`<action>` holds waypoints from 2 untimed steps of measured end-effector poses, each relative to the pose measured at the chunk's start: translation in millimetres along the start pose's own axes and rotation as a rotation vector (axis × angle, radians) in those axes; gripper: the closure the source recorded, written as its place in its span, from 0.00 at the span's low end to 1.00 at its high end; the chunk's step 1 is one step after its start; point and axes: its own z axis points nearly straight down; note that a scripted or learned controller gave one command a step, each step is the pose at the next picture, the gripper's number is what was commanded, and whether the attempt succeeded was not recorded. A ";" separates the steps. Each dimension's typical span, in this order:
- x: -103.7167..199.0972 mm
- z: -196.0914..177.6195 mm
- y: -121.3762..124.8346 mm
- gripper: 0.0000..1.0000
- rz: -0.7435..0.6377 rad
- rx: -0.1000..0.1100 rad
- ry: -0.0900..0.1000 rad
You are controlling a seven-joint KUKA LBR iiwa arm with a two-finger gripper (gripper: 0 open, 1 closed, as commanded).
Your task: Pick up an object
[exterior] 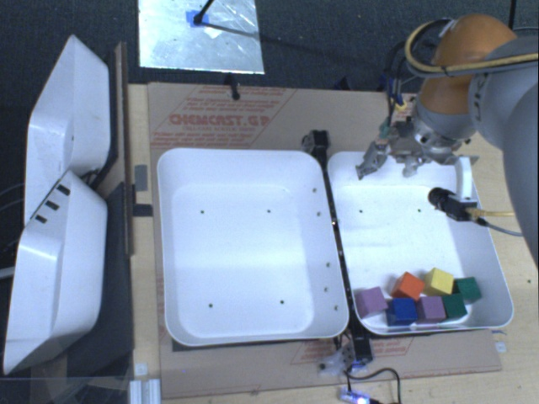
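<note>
Several small blocks lie clustered in the near right corner of the right bin [396, 234]: a purple block [370, 300], an orange block [409, 285], a yellow block [439, 281], a green block [467, 289] and a blue block [402, 310]. My gripper [388, 168] hangs over the far edge of that bin, well away from the cluster. It is open, and nothing sits between its fingers [365, 167].
The left bin [244, 242] lies beside the right one, a black divider [335, 225] between them. A black cable fitting [446, 200] juts over the right bin's far right side. Spare white bins [67, 183] lean at the left, and a shiny metal sheet [200, 23] lies beyond the bench.
</note>
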 end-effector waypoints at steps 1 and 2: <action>-4.9 60.3 2.8 0.00 0.001 0.000 0.000; -5.1 46.7 4.1 1.00 0.001 -0.005 -0.001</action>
